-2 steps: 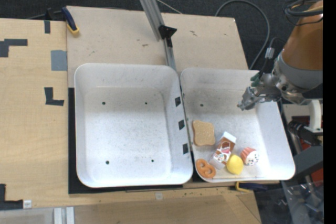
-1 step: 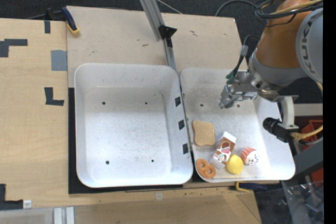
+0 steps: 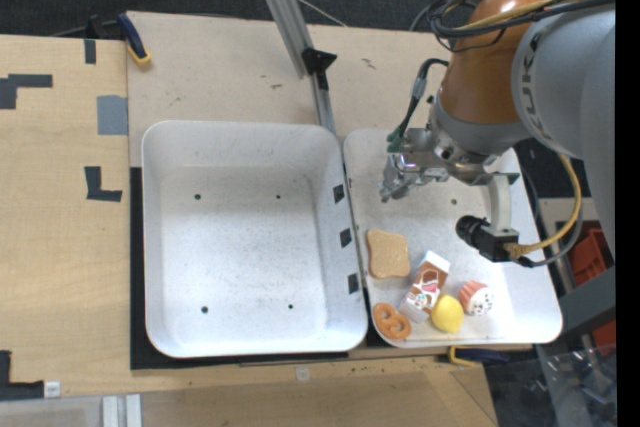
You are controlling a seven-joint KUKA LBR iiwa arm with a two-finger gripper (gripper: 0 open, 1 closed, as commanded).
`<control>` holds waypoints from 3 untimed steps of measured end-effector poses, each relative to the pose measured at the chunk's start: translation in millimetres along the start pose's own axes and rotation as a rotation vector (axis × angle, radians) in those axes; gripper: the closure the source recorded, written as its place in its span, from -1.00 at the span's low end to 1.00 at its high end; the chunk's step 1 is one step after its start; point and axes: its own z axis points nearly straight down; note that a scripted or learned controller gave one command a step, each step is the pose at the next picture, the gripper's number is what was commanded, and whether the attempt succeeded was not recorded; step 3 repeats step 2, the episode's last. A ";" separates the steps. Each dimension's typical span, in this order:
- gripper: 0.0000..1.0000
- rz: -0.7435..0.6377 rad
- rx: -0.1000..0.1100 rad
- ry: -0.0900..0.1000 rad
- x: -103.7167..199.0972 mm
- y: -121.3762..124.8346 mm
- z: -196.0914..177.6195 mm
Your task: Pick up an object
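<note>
My gripper (image 3: 397, 183) hangs over the upper left part of the right bin (image 3: 535, 310), below the orange wrist band. Nothing shows between its fingertips. Several small items lie in the near part of that bin: a slice of toast (image 3: 388, 253), a small red and white carton (image 3: 428, 284), a pretzel (image 3: 391, 320), a yellow lemon (image 3: 448, 314) and a small white and red piece (image 3: 476, 298). The gripper is above and a little beyond the toast, apart from all of them.
The left bin (image 3: 240, 235) lies beside the right one, with black clips along the shared wall. A slanted metal rail (image 3: 285, 0) reaches down to the bins' far edge. The arm's body and cable cover the right bin's far right side.
</note>
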 end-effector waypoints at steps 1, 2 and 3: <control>1.00 -0.004 -0.001 0.002 39.9 17.7 0.9; 1.00 -0.005 -0.002 0.002 87.8 29.0 -5.6; 1.00 -0.005 -0.002 0.002 87.8 29.0 -5.6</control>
